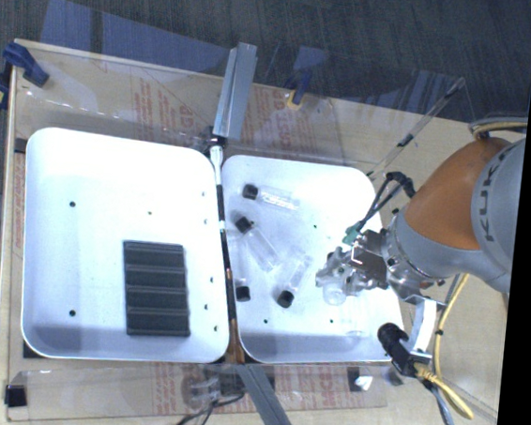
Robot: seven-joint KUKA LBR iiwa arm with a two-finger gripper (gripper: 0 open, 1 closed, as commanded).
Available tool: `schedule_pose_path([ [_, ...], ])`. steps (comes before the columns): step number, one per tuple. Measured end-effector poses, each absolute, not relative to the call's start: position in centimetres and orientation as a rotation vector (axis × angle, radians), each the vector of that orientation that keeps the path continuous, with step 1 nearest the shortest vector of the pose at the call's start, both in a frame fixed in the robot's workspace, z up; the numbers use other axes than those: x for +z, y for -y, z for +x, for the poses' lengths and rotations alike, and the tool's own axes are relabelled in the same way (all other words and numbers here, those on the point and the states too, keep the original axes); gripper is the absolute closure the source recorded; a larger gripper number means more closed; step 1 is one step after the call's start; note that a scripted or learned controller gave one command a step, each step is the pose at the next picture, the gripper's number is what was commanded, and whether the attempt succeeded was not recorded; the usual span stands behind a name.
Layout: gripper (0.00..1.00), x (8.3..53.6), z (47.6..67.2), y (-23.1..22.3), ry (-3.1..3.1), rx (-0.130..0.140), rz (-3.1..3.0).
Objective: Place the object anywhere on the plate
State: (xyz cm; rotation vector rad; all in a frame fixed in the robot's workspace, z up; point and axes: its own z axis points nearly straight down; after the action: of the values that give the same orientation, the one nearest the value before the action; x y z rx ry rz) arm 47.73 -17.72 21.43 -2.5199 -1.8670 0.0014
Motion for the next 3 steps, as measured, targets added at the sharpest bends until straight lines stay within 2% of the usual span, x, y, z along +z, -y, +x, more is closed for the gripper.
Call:
schedule_pose_path([
  [1,1.0,13.1,57.7,12.9,1.728,0.006,-2.617],
  [2,1.0,9.5,61.7,9.6,1.292,-0.005,-2.868],
  [3,1.0,19.2,59.2,-2.2,1.213,0.003,-2.893],
])
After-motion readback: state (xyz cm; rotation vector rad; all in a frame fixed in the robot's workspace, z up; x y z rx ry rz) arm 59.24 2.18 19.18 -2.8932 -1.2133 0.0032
